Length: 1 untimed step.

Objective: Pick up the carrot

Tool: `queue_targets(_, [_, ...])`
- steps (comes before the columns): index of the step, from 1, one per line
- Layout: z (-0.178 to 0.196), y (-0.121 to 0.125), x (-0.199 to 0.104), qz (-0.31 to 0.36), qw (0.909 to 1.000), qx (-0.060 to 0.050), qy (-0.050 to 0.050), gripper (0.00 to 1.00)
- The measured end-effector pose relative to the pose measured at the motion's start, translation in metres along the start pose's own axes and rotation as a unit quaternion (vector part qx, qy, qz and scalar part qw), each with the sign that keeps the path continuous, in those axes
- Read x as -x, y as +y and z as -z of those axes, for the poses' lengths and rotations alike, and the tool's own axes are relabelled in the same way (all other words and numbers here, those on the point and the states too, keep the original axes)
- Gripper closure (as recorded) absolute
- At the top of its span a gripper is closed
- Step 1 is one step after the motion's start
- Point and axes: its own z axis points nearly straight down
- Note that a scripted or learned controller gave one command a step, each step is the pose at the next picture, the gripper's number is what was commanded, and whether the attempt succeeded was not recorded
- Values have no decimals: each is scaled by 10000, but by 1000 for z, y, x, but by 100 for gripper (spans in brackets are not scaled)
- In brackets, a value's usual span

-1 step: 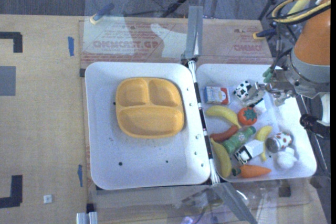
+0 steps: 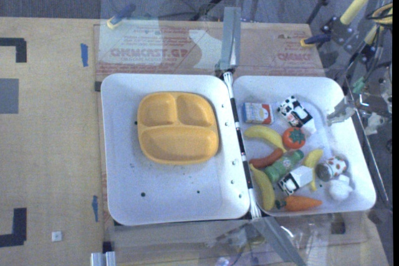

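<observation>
The small orange plastic carrot (image 2: 303,202) is seen untouched at the right white bin's (image 2: 358,134) near edge. Nothing has been lifted; the whole pick is judged outstanding

— Any writing you can make out?

— Faded red lettering on the cardboard sheet (image 2: 187,50) behind the left bin (image 2: 118,152), too washed out to spell for certain.

— More of it anywhere?

— Yes, a shorter red line on the same cardboard behind the right bin (image 2: 330,93), equally blurred. The small red-and-white carton (image 2: 257,113) inside that bin has a printed face, but the print is too small to read.
</observation>
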Motion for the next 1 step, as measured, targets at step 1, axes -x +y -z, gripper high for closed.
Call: queue_targets(1, [-140,-37,-87,-1091,9940,2,10,0])
